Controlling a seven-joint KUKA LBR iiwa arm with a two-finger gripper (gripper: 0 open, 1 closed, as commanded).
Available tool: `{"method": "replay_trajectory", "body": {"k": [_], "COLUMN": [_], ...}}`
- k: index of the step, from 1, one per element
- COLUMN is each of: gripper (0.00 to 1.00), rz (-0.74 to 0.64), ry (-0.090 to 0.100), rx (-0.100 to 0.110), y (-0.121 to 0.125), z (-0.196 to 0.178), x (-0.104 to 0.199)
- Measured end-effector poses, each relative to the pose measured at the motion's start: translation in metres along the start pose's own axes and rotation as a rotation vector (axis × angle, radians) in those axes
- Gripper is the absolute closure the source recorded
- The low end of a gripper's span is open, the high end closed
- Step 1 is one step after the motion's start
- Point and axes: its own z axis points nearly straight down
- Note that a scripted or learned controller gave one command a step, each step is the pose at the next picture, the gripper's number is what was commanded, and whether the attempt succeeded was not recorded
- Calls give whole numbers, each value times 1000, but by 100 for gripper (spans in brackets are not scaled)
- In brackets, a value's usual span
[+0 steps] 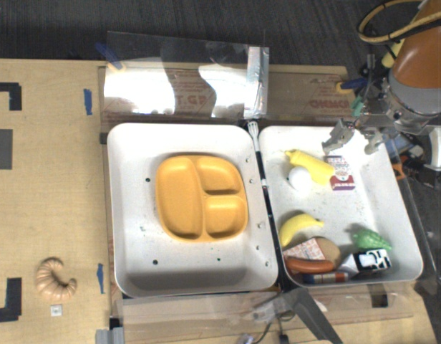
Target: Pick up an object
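Observation:
My gripper [354, 137] hangs over the back of the right bin [403, 192], its two fingers spread apart with nothing between them. Just below and left of it lie a yellow banana-like toy [313, 165] with a white egg-shaped piece [299, 179] against it, and a small red-and-white packet [341, 173]. At the bin's front sit a second yellow piece [299, 228], a toy hot dog [311, 265], a round brown slice [315, 249], a green toy [371, 238] and a black-and-white block [371, 261].
The left bin [127, 192] holds an orange divided plate [202, 196]. A clear plastic sheet [185, 81] stands behind the bins. A croissant-like toy [54, 278] lies on the bench at the front left. Cables [389, 20] loop above the arm.

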Motion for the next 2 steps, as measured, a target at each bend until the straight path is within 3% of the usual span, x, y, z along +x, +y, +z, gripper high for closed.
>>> {"method": "replay_trajectory", "body": {"k": [1, 2], "gripper": [0, 0], "rz": [-129, -3], "ry": [-1, -3], "rx": [2, -17], "y": [-13, 11], "z": [32, 162], "x": [-65, -33]}}
